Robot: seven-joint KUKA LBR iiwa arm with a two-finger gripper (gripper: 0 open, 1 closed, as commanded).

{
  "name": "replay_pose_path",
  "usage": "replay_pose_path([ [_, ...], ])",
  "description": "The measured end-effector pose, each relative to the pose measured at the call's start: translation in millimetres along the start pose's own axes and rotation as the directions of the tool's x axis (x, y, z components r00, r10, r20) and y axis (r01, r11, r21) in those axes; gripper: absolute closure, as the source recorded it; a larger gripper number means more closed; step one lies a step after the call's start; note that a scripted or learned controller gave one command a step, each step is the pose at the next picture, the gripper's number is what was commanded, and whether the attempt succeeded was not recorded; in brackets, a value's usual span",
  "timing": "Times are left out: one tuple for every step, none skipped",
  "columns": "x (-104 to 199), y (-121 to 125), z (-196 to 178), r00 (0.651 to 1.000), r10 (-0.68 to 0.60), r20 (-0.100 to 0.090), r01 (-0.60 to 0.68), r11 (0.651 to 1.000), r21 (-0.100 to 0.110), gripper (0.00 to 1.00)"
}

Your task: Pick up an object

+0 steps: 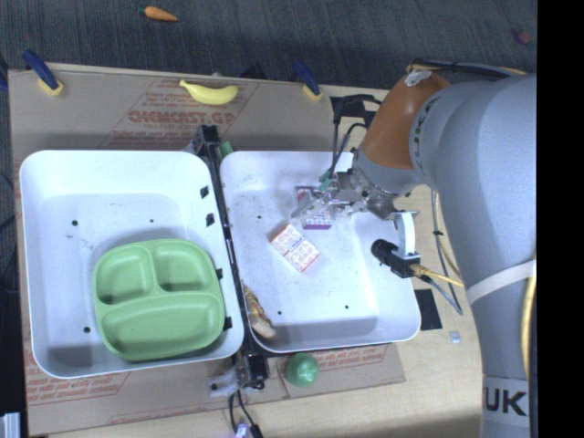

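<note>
- The claw [321,199] hangs low in the upper middle of the right bin [360,313], reaching in from the bin's right side; whether it stands wide or narrow I cannot tell, as the metal parts blur together.
- Directly under the claw, against its tip, lies a small purple-and-white packet [317,219]; nothing shows it lifted or clamped.
- Just below-left of that packet, apart from the claw, a small printed box [295,247] with red-and-white pattern lies flat on the bin floor, turned at a diagonal.
- Around the box the floor is bare white on its left, below and right, giving open room toward the bin's near wall.
- A black part of the wrist [392,258] juts out over the right bin's right side, close to that rim.
- At the right bin's lower-left corner, a tan crumpled object [256,316] sits against the wall beside the divider.
- The grey arm [474,162] with its orange band [397,126] covers the right bin's upper-right corner and rim.
- The left bin [55,199], touching the right bin along the shared edge, holds a green divided tray [160,297] in its lower half; its upper half is bare.
- A green ball [302,369] rests on the cardboard just outside the right bin's near rim.
- A yellow banana [209,90] lies on the cardboard beyond the bins' far edge.
</note>
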State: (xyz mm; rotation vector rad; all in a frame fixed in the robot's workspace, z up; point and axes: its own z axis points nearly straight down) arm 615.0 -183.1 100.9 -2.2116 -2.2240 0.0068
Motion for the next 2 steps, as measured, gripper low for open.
replay_pose_path([
  [0,1,-12,1.0,-0.003,0.001,0.003,1.0,-0.001,1.0],
  [47,-28,-103,1.0,-0.001,0.0,0.001,1.0,-0.007,1.0],
])
